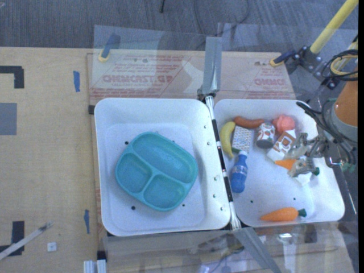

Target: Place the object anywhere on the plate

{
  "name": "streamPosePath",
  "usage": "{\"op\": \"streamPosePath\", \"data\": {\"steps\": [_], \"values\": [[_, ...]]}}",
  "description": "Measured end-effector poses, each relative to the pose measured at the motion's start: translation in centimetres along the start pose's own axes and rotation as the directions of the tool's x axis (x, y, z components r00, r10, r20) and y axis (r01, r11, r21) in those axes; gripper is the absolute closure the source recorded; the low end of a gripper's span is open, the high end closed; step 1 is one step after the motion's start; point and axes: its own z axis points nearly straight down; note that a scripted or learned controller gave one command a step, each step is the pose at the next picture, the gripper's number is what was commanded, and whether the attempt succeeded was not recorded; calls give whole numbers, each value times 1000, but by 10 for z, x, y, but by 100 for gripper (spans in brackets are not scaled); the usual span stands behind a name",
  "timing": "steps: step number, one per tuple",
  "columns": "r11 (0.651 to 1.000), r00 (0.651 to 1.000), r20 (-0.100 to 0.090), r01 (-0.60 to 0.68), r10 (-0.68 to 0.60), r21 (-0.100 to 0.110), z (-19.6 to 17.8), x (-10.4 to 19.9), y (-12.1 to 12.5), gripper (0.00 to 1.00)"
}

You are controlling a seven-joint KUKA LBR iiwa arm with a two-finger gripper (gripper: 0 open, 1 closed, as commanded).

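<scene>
A teal divided plate (pixel 157 170) lies in the left bin (pixel 108 115). My gripper (pixel 303 158) hangs low over the right side of the right bin (pixel 330 206), close above a small orange piece (pixel 286 164) and a white-and-orange carton (pixel 284 142). Left of these lie a blue bottle (pixel 239 173), a yellow banana (pixel 227 137), a speckled box (pixel 243 138), a red-brown sausage (pixel 248 121), a grey can (pixel 265 135) and a pink-orange ball (pixel 284 122). A carrot (pixel 281 214) lies near the bin's front edge.
The two bins meet at a raised rim (pixel 219 164) between plate and objects. The arm's orange band (pixel 348 104) and cables sit at the right edge. A yellow pole (pixel 336 19) stands at the back right.
</scene>
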Motion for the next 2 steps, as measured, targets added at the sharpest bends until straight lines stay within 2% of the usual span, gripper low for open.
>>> {"op": "streamPosePath", "data": {"steps": [1,2], "values": [[946,946,1,-325,325,1,-23,2,64,100],[992,992,2,-130,130,2,-64,21,18,100]]}}
